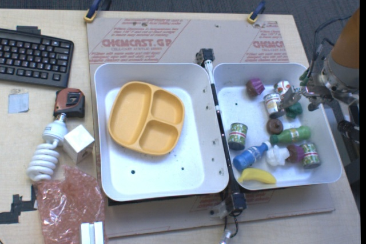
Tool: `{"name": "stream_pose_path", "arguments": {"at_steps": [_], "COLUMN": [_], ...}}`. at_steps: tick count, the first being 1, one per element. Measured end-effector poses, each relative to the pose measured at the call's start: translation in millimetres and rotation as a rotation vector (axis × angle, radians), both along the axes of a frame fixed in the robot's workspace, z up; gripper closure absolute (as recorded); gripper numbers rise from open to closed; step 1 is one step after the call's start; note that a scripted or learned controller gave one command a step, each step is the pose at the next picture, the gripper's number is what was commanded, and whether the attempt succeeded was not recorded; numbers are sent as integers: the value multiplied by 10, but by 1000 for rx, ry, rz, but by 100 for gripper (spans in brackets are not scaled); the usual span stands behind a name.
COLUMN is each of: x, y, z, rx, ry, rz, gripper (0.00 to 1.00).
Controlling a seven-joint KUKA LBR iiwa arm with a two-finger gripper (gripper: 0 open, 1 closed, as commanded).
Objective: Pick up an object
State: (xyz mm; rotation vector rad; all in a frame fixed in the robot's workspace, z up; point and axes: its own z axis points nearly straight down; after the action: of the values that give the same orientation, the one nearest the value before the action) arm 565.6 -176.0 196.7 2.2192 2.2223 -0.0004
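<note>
Hovering over right bin (pixel 329 123), near small can (pixel 273 104): gripper (pixel 306 91); grip state blurred, perhaps unloaded, cannot tell.

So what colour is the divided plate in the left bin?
Yellow-orange: the divided plate, seen clearly in the camera view.

The arm (pixel 343 60) reaches in from the right, its hand (pixel 302 91) hanging low.

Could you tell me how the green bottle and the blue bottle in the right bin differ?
The green bottle is green with a pale label band; the blue bottle is blue with a white cap. The green bottle lies nearer the bin's right wall, the blue bottle nearer the divider, beside the banana. Both lie on their sides in the right bin.
</note>
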Motion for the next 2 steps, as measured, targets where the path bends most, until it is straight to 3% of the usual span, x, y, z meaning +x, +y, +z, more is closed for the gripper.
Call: {"name": "stream_pose_path", "arguments": {"at_steps": [1, 2], "x": [-311, 206], "y": [50, 582], "z": [-1038, -1038], "rx": [1, 1], "ry": [0, 0], "rz": [-3, -1], "gripper": [0, 0]}}
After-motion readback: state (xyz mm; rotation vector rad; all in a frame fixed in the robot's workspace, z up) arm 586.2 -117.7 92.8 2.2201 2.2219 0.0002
